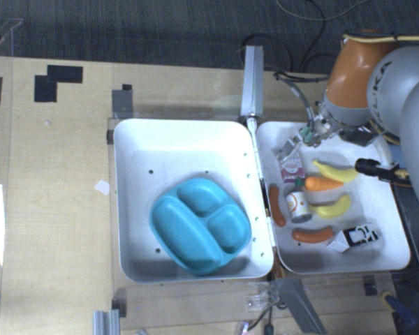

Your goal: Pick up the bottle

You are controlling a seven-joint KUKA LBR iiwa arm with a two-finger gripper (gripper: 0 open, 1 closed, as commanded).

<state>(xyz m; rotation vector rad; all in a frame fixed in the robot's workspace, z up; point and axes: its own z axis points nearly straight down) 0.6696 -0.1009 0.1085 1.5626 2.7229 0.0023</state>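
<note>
The bottle (298, 206) is a small white cylinder with an orange-brown label. It lies in the left middle of the right bin (398, 253), between a brown sausage (276, 205) and a yellow banana (333, 206). My gripper (312, 132) hangs over the far left part of that bin, well beyond the bottle and apart from it. Just below its tip lies a crumpled silvery packet (291, 156). The grey arm with its orange band (353, 75) comes in from the upper right.
The right bin also holds a second banana (337, 172), an orange carrot (322, 184), another sausage (313, 236) and a black-and-white piece (361, 236). A blue divided plate (200, 223) lies in the left bin (133, 187). A metal post (252, 82) stands between the bins.
</note>
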